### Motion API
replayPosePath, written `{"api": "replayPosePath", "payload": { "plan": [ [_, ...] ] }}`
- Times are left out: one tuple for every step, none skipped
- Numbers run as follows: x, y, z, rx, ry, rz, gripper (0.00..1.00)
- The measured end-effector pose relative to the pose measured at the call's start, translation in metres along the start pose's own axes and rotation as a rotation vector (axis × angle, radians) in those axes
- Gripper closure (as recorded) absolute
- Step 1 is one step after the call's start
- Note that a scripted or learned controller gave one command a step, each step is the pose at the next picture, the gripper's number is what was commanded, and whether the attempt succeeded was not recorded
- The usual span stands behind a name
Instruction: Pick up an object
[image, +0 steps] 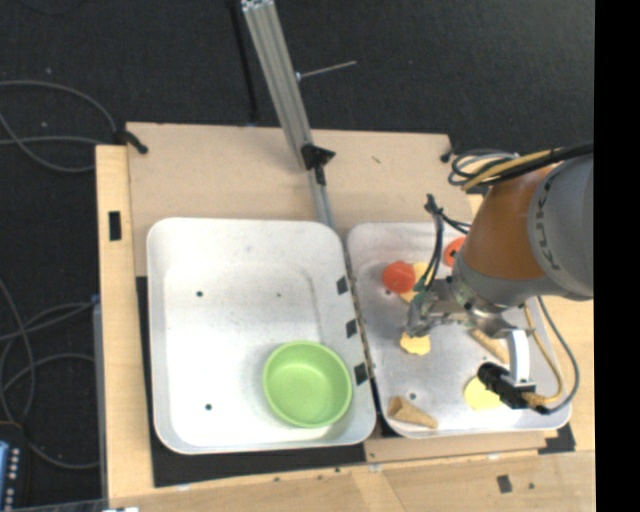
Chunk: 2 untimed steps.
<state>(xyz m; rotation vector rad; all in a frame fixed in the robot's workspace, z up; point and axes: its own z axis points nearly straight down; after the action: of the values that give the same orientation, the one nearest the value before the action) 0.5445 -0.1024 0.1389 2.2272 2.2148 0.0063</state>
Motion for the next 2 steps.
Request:
{"api": "replayPosePath", "payload": {
  "plan": [
    [-0.001,0.004,-0.043,-0.003,-0.002,-0.009,1.00],
    [0.005,0.002,-0.089,-0.003,-0.002,-0.010,1.00]
  ]
}}
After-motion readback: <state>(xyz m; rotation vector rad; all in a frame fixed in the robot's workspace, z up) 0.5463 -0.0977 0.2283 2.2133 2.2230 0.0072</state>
